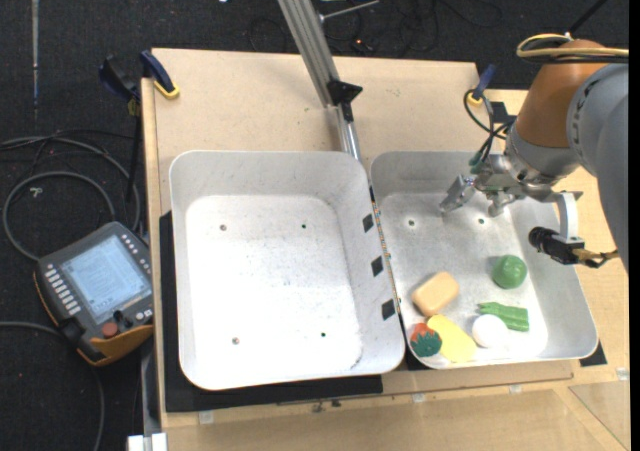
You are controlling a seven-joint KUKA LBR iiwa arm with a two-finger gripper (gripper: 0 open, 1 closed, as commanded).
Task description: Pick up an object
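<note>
Toy foods crowd the near corner of the right bin [560, 279]: a red-and-green strawberry [426, 339], a yellow piece [455, 341], a white egg [489, 330], a green pod [506, 315], a tan bread-like block [436, 292] and a green ball [508, 271] (all look like light, stiff, smooth plastic, likely slippery). The block's flat sides seem the safest grip. The hand [478, 191] hovers well apart over the bin's far end, fingers spread, holding nothing. The left bin [190, 239] sits beside it on the bench [250, 99].
</note>
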